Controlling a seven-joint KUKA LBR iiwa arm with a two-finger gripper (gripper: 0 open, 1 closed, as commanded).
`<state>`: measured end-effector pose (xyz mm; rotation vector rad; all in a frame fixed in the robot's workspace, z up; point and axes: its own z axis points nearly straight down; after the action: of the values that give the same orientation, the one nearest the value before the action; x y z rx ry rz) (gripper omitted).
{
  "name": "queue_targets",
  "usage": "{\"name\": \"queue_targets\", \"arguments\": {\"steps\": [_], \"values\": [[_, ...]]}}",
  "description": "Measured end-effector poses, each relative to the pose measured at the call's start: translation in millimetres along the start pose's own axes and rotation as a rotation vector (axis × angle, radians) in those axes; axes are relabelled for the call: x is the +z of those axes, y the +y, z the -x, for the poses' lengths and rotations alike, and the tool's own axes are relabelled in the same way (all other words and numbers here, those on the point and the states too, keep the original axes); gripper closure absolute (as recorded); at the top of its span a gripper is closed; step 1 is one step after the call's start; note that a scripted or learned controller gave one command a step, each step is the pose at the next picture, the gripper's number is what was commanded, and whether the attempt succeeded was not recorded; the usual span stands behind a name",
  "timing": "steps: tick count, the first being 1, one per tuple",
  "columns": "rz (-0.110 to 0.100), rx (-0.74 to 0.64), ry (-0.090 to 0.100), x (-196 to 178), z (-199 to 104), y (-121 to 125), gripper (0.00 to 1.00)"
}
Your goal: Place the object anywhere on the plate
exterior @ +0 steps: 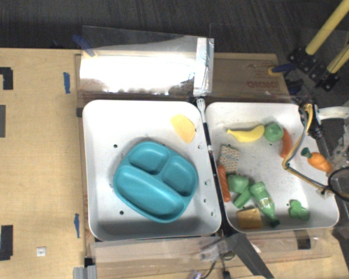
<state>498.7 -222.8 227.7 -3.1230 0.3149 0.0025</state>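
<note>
A teal plate (141, 185) with three compartments lies in the middle of the left bin (99, 156), turned at an angle. Nothing lies on it. A flat yellow piece (184, 127) rests on the bin floor just beyond the plate's far right corner, close to the wall between the bins. The right bin (326, 214) holds several toy foods: a yellow banana (247, 133), a green apple (273, 132), an orange carrot (318, 161), green vegetables (239, 188) and a brown block (249, 218).
A yellow-sheathed cable (296, 167) loops over the right bin's right side. Dark hardware (343, 156) stands at the right edge of the bench. A shiny plastic sheet (145, 68) lies behind the left bin. Yellow poles (334, 16) cross the top right corner.
</note>
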Motion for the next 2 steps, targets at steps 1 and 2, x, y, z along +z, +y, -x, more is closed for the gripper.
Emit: {"name": "queue_targets", "arguments": {"steps": [1,2], "values": [[-0.002,0.045,-0.001,-7.3,5.4,-0.4,1.00],[-0.005,-0.005,0.003,-10.2,-59.6,-29.7,1.00]]}}
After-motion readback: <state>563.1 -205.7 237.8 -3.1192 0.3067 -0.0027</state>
